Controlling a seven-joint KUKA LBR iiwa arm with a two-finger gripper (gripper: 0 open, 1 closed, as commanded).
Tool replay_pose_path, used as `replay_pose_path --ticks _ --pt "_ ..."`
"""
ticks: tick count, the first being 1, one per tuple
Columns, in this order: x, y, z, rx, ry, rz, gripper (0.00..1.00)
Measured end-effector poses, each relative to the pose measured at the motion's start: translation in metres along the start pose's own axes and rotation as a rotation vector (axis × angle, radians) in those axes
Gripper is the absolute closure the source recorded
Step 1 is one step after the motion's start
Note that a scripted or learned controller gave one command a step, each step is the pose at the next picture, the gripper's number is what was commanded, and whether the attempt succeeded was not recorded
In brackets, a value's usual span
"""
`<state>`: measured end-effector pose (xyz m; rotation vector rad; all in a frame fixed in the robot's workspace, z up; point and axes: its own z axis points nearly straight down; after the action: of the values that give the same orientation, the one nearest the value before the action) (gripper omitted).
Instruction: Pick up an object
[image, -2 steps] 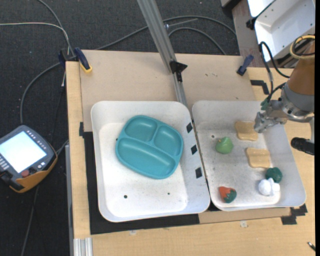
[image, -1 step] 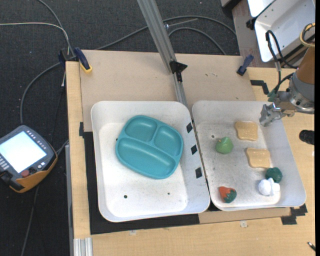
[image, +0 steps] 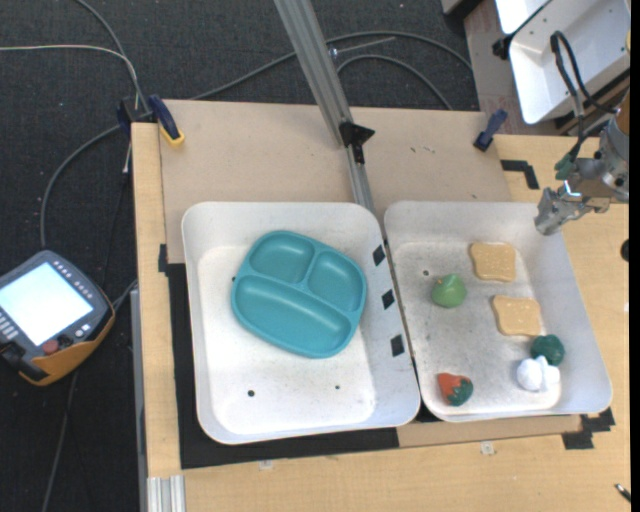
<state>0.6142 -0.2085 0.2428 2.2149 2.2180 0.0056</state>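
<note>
Bench (image: 260, 150): pale wood, brown sheet across its 12 o'clock half.
Left bin (image: 290, 400): flat on bench, 9 o'clock side.
Right bin (image: 420, 235): touching it, 3 o'clock side.

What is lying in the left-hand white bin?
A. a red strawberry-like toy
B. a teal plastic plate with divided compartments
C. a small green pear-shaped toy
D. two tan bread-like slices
B. The teal plastic plate with divided compartments lies in the left white bin, while the tan slices, the green toy and the red toy all sit in the right white bin.
</note>
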Motion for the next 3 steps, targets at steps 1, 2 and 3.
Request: replay_pose_path --ticks 1,2,3 --pt "0.049 0.006 0.010 0.008 0.004 -0.004 1.00" --pt "0.096 0.010 0.003 0.007 0.005 -0.005 1.00" --pt "0.156 0.011 0.013 0.010 0.005 -0.006 1.00"
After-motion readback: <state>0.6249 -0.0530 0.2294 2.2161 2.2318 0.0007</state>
